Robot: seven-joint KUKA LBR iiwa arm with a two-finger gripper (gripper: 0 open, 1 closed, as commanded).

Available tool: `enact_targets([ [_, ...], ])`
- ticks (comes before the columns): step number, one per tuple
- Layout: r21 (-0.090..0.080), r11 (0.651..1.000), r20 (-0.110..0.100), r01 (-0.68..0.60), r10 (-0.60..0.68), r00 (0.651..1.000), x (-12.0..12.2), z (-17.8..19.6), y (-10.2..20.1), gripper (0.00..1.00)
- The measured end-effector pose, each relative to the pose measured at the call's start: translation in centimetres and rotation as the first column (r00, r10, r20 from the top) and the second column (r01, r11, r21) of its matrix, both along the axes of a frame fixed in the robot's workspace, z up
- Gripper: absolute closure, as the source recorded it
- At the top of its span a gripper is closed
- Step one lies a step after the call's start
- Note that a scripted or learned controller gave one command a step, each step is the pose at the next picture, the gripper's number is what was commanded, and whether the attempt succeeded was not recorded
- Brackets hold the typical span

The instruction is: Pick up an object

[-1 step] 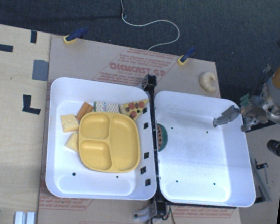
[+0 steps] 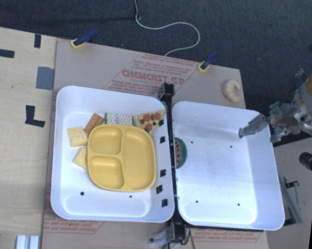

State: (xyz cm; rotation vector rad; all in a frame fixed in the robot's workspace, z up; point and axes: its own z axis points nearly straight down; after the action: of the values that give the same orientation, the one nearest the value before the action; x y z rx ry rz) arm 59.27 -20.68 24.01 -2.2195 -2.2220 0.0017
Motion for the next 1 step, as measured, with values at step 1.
enact_targets([
  [1,0.001,1.000,-0.005,0.000,0.000,1.000,-1.11,-5.50,0.06,0.00],
])
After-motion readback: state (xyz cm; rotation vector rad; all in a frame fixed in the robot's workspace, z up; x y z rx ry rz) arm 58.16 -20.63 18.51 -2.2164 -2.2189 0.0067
